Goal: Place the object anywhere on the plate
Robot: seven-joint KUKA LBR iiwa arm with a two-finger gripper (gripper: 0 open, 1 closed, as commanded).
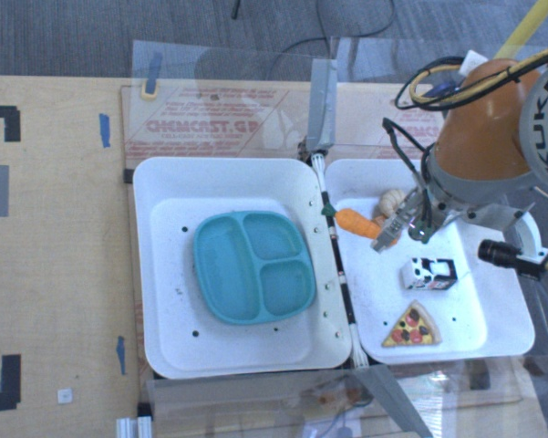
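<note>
A teal divided plate (253, 266) lies in the left bin (164, 199) with nothing on it. In the right bin (501, 322) an orange toy carrot (356, 222) lies near the top left. A beige piece (389, 201) sits just behind it. My gripper (403, 234) hangs low over the right bin, right beside the carrot's right end. It stands open, and one fingertip (388, 234) is at the carrot's tip. Nothing shows between the fingers. The arm's orange band (488, 126) covers the bin's far right corner.
A black and white toy cow (430, 274) stands just below and right of the gripper. A pizza slice toy (412, 327) lies near the right bin's front edge. The ridge (333, 263) where the two bins meet runs between the carrot and the plate. Cables (429, 85) loop above the arm.
</note>
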